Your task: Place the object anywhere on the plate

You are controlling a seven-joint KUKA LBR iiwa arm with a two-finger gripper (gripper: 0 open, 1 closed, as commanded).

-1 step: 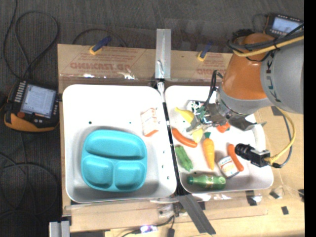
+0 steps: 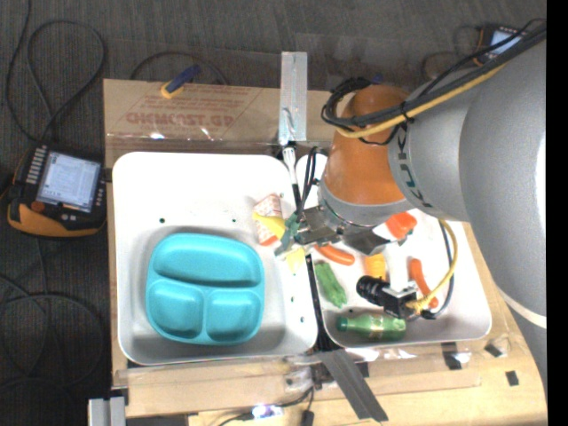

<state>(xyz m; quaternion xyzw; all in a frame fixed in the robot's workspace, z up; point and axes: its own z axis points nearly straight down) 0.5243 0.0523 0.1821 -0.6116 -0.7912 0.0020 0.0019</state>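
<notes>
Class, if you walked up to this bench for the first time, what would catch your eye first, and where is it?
Probably the turquoise divided plate in the left bin, bright against the white. Next, the big grey arm with its orange band reaching in from the right, above the right bin's toy food, including a green bottle.

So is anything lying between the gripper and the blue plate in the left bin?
Nothing visible does. The gripper is over the divider between the bins, by a yellow and white item, and the white floor leading to the blue plate looks open.
</notes>
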